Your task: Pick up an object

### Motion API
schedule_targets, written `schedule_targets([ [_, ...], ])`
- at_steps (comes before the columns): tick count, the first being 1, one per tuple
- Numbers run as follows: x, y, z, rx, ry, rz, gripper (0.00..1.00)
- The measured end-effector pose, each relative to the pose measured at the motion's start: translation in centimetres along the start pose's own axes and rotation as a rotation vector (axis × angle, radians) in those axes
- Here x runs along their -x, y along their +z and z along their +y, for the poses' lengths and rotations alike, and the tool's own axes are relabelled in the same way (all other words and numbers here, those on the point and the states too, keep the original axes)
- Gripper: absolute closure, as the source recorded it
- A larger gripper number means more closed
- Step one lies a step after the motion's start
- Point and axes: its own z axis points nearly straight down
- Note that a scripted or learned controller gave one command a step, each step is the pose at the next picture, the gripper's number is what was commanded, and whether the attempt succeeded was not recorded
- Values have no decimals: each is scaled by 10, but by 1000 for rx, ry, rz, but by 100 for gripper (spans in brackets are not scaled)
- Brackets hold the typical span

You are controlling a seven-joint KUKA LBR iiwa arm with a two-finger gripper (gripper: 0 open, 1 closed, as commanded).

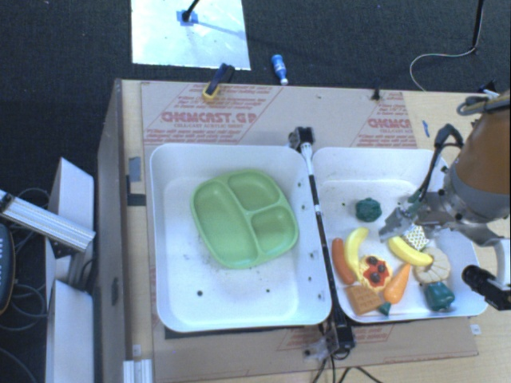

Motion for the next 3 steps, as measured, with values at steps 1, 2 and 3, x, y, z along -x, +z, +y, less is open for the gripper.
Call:
schedule_targets([
  [1,29,125,11,-4,3,1,0],
  [2,2,150,58,0,0,1,0],
  [3,43,149,114,1,0,-1,0],
])
